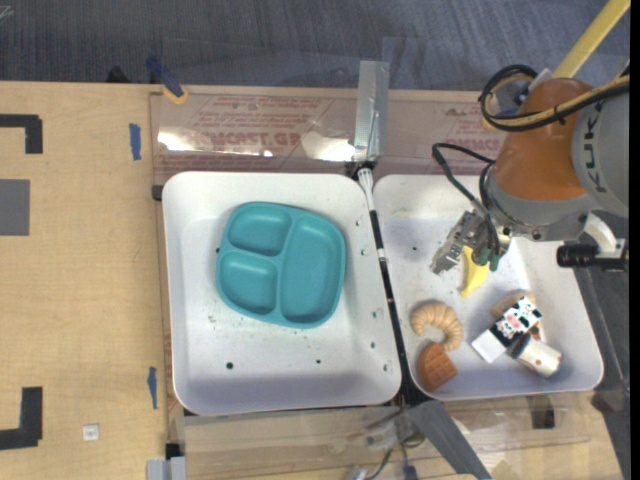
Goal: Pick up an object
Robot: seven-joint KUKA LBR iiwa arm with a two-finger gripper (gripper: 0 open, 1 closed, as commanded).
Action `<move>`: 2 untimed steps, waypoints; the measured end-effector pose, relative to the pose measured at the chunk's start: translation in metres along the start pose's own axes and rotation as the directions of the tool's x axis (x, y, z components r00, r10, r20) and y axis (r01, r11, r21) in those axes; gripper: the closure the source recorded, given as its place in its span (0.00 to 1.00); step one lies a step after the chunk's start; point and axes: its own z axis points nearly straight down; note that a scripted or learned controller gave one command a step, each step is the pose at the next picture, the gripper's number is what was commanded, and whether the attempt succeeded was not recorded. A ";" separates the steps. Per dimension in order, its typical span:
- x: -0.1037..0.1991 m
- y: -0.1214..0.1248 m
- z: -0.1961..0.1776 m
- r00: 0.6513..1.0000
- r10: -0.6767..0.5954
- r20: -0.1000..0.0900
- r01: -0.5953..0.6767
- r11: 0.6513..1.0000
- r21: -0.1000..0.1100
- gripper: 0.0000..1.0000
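**Hovering over the yellow piece in the right bin**

My gripper (470,251) is down inside the right bin (590,368), wrist angled in from the bin's far corner so the arm stays off the rim. A yellow banana-like object (474,273) pokes out just beneath my tip, touching or nearly so; I judge that's my target. Whether my tool is spread or pinching, I cannot tell from this slant. Just below me sits a croissant (437,320) with a brown bread piece (436,365) beyond it. Off to one side lies a cow-patterned toy (518,320). Across the divider, well apart from me, a teal divided plate (282,264) rests in the left bin (190,368).
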 end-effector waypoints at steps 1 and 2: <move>0.046 0.067 -0.141 0.971 -0.238 0.006 0.238 0.971 -0.005 1.00; 0.078 0.054 -0.118 0.762 -0.647 -0.005 0.647 0.762 -0.003 1.00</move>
